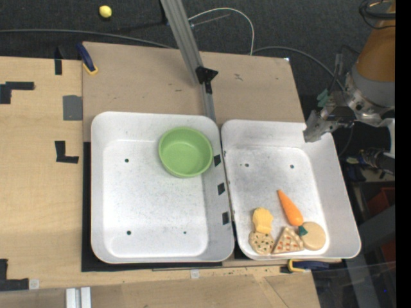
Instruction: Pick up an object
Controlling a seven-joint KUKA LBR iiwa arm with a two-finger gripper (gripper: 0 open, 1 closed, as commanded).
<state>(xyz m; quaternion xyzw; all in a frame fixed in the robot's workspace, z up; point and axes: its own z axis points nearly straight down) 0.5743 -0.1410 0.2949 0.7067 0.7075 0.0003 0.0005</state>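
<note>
Wooden table (pixel 148 82) carries two white bins side by side: left bin (pixel 109 191) has a green bowl (pixel 185 151) near its far right corner, right bin (pixel 334 191) has the food toys bunched at its near right corner — carrot (pixel 290 208), yellow piece (pixel 262 220), cookie (pixel 261 242), pizza slice (pixel 287 241), and a tan round piece (pixel 313 235) partly under the carrot's end. Gripper (pixel 316 126) sits over the right bin's far right corner, well apart from the toys, nothing visible in it; too small and blurred to make out, so can't tell whether it's released or clenched. Arm (pixel 376 50) is cut off at the right edge, and a yellow ball (pixel 104 11) lies on the dark floor beyond the table's far edge.
</note>
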